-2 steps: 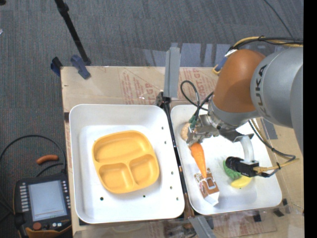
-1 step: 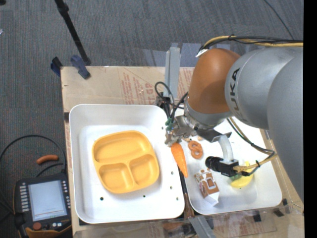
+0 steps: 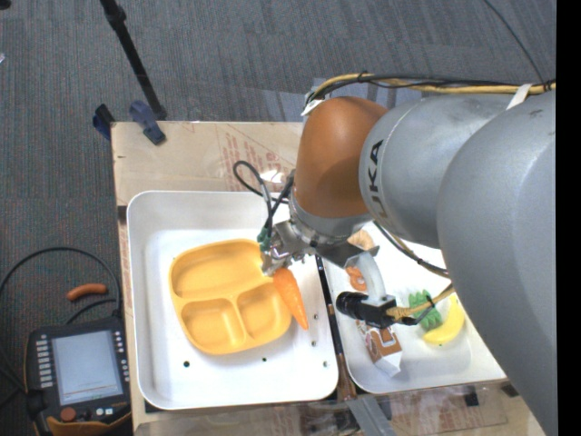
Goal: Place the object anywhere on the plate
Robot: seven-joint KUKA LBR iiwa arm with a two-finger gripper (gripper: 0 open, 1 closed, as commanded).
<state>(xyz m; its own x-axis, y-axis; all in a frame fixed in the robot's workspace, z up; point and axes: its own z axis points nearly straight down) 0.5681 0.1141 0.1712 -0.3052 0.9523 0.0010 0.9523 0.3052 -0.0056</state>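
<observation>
A yellow divided plate [image 3: 222, 296] with three compartments lies in the left white bin [image 3: 159, 371]. An orange carrot [image 3: 291, 302] hangs tilted over the plate's right rim, its thick end up and its tip pointing down and to the right. My gripper [image 3: 275, 262] sits right above the carrot's thick end, shut on it. The big grey arm with its orange band [image 3: 336, 166] comes in from the right and hides the top part of the right bin.
The right bin [image 3: 436, 371] holds a brown-and-white packet [image 3: 382, 344], a yellow fruit [image 3: 446, 328] with a green piece [image 3: 420, 302] beside it, and a white-and-orange item [image 3: 361, 275]. A pendant [image 3: 77, 371] lies on the floor at the left. A tripod leg [image 3: 127, 48] crosses the upper left.
</observation>
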